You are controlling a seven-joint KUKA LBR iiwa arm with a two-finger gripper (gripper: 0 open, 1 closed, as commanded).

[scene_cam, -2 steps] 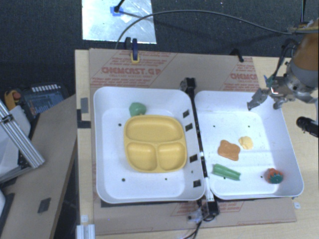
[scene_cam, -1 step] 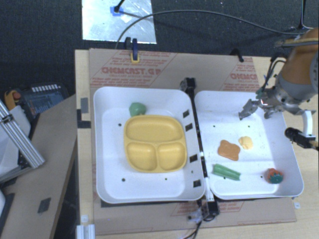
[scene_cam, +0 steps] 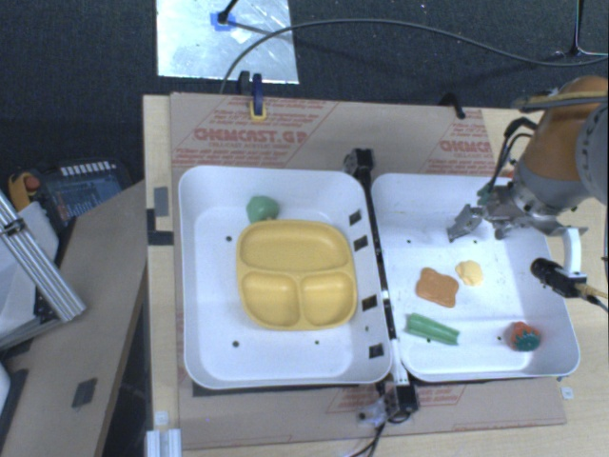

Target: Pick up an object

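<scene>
Claw (scene_cam: 468, 223) hanging over right bin (scene_cam: 409, 198), above the yellow piece (scene_cam: 468, 273); open or closed impossible to tell. Below-left of that piece: orange cookie (scene_cam: 437, 288), probably light, stiff, flat, best pinched across its narrow waist. Lower still: green bean (scene_cam: 432, 328). Lower right: small red-green ball (scene_cam: 521, 335).

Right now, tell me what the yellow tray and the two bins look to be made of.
Yellow tray: probably moulded plastic, smooth and slightly glossy, with rounded, pressed-in compartments. Left bin and right bin: likely thin white plastic, with shallow walls, rounded corners and a faint sheen.
</scene>
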